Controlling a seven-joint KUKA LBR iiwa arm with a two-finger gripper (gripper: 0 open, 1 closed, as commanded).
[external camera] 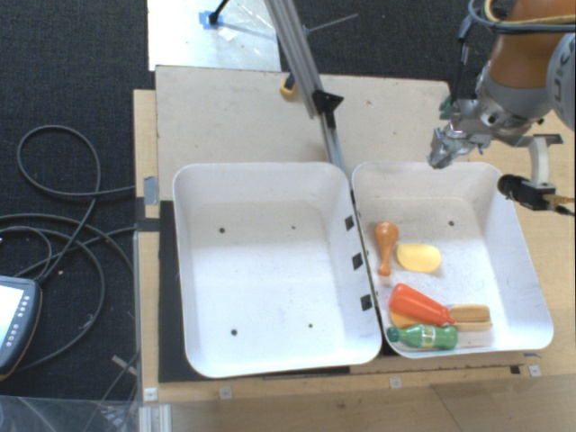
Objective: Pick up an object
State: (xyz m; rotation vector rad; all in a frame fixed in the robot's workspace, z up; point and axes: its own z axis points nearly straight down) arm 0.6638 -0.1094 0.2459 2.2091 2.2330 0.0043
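Note:
The right bin holds several toy foods near its left and front sides. An orange drumstick lies by the divider, with a yellow lemon-like piece beside it. In front of them lie a red-orange carrot, a hot dog bun and a green bottle. My gripper hangs above the far rim of the right bin, well away from all the objects. Nothing shows between its tips.
The left bin sits beside the right one. A slanted metal pole crosses the bench from the top toward the bins' shared wall. Cables and a tablet lie on the floor at the left.

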